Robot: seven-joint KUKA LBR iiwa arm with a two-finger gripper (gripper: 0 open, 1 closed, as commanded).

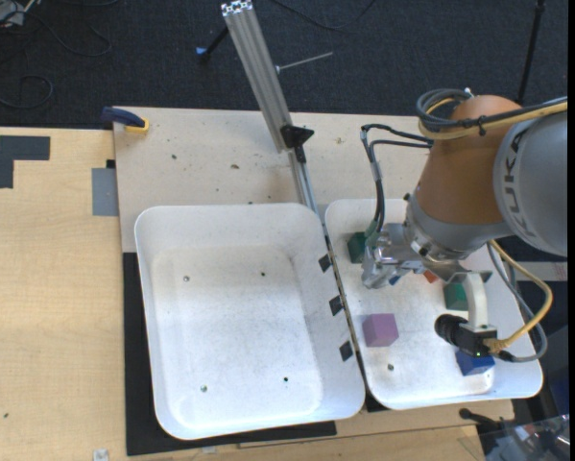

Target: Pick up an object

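Objects lie scattered in the right bin: a purple cube near its left wall, a blue block toward the front right, a green piece at the back left. The gripper hangs low just beside the green piece, behind the cube; I cannot tell how its jaws stand. Left bin sits alongside

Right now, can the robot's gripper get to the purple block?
Probably yes. The purple block sits alone on bare floor of the right bin, just below the gripper, with nothing over it.
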